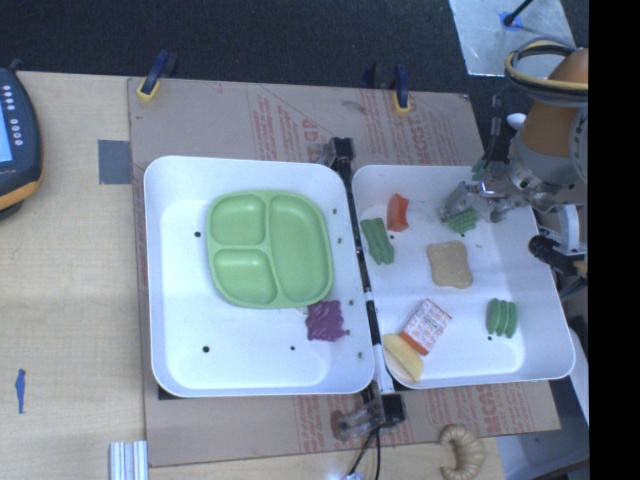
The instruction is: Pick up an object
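Note:
My gripper point(466, 206) hangs low over the back right part of the right bin point(540, 363), right above a small green object point(462, 222) that touches or sits just under its tip. Whether the green object is held I cannot tell. Other loose items lie in the same bin: a green pickle-like stick point(377, 240), a small orange-red piece point(398, 212), a tan bread slice point(449, 264), a red-and-white packet point(427, 325), a yellow piece point(402, 358) and a green pod-like piece point(502, 318).
The left bin point(170, 298) holds a green divided plate point(270, 248) and a purple clump point(325, 320) near its front right corner. A black divider strip point(358, 268) runs between the bins. A dark handheld pendant point(15, 138) lies at the far left.

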